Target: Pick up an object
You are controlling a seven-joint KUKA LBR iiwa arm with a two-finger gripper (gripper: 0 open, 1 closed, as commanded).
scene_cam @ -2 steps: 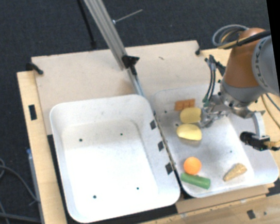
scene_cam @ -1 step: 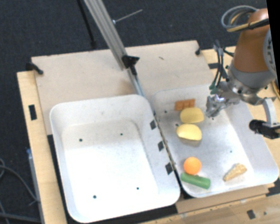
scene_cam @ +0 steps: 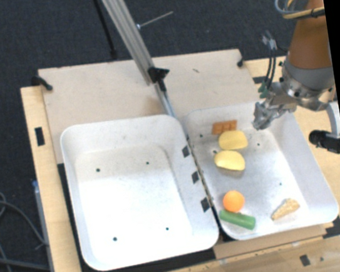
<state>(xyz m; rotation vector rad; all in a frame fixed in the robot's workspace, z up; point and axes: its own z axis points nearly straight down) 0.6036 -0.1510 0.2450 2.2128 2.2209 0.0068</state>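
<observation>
White plastic makes up both shallow bins; you will find every object in the right bin (scene_cam: 301, 163). Near its centre lie two yellow pieces (scene_cam: 230, 151), touching, with a small brown block (scene_cam: 224, 126) just beside them at twelve o'clock. At six o'clock sit an orange ball (scene_cam: 233, 201) and a green stick (scene_cam: 237, 219), against the bin's left wall. A tan wedge (scene_cam: 285, 209) lies at five o'clock. The gripper (scene_cam: 262, 118) hovers at two o'clock, over the far rim, probably poised to descend. Its fingers look pressed together with nothing between them, though the view is blurred. The left bin (scene_cam: 75, 178) sits at nine o'clock.
</observation>
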